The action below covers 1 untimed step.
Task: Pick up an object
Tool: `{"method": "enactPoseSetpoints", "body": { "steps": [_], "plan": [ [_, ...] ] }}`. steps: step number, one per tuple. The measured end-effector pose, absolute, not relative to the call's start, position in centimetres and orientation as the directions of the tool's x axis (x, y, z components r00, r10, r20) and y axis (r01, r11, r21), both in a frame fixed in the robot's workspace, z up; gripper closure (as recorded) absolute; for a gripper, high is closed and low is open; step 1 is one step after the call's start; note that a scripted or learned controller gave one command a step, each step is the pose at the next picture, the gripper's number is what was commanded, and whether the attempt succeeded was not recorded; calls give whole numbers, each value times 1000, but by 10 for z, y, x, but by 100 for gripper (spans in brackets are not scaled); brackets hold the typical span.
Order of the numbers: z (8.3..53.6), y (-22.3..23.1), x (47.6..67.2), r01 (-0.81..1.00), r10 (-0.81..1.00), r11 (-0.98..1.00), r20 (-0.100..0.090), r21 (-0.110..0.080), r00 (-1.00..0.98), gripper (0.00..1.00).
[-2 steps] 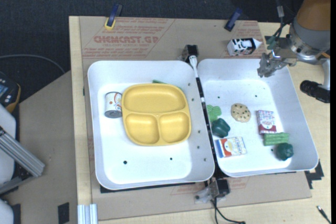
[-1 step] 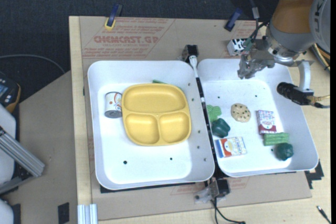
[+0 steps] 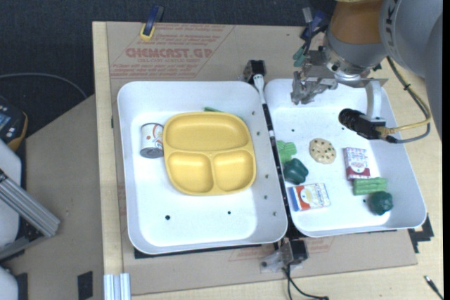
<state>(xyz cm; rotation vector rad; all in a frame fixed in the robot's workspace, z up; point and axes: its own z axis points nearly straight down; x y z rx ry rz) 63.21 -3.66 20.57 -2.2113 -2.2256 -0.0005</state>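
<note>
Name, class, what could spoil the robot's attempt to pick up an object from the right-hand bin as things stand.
1. The gripper hovers over bare floor at the top of the right bin, away from the objects, so closing here would likely grab nothing.
2. The green pepper, green block and small carton crowd the bin's left wall; fingers may nudge neighbours or strike the wall.

We see our jaws (image 3: 304, 96) hanging over the right bin's (image 3: 411, 183) far left corner, nothing between them. Nearer the camera than the jaws lie a cookie (image 3: 323, 150), green pepper (image 3: 294, 170) and small cartons (image 3: 309, 196).
</note>
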Motion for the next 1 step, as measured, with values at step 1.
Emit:
{"method": "enactPoseSetpoints", "body": {
  "steps": [1],
  "plan": [
    [206, 13, 631, 1000, 1000, 6, 2, -2, -6, 100]
  ]
}}
